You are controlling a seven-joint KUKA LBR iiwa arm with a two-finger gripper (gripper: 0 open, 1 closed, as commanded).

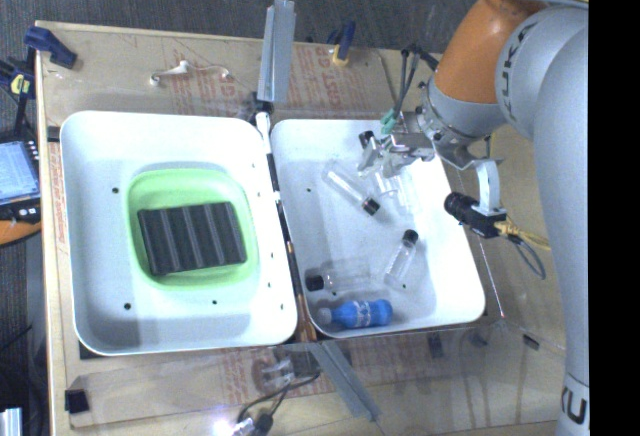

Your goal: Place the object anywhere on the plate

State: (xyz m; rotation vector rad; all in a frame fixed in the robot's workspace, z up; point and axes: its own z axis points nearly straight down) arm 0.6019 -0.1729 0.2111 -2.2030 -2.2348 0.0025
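A light green plate point(190, 189) with a dark ribbed insert lies in the left bin point(90, 224). The right bin point(455, 289) holds several small bottles: a blue one point(362, 313) near the front wall, a clear one with a black cap point(401, 255) at the right, another clear one point(351, 190) near the middle and one point(335, 278) by the front left. My gripper point(392, 156) hangs over the back of the right bin, above the clear bottles. Glare and clutter blur its tip.
A grey metal bar point(275, 49) stands at the back between the bins. Blue clamps point(345, 37) grip the bench's rear edge. A black device point(475, 212) with a cable hangs off the arm by the right bin's wall. A tablet point(18, 174) sits at the far left.
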